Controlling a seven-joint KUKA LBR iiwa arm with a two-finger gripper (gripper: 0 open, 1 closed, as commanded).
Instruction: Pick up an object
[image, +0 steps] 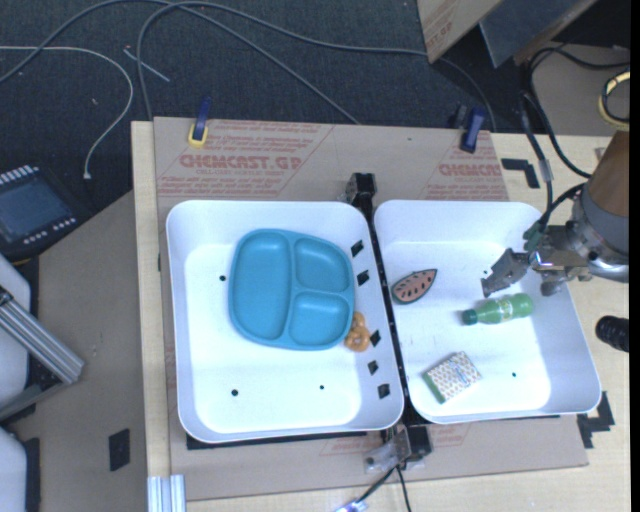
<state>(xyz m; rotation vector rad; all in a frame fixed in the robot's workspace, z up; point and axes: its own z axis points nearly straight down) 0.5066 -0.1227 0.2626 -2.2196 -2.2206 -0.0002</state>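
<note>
The hand (522, 268) hangs open near the right bin's (560, 398) far right edge, nothing in it, just above the green bottle (498, 311).

The surface (150, 300) is a tan board with red lettering; two white bins, left bin (200, 400) and right bin (560, 390), sit side by side on it (touching at the middle).

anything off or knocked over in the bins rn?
The green bottle lies on its side in the right bin, just below the gripper. A small orange item sits wedged against the blue divided plate in the left bin.
</note>
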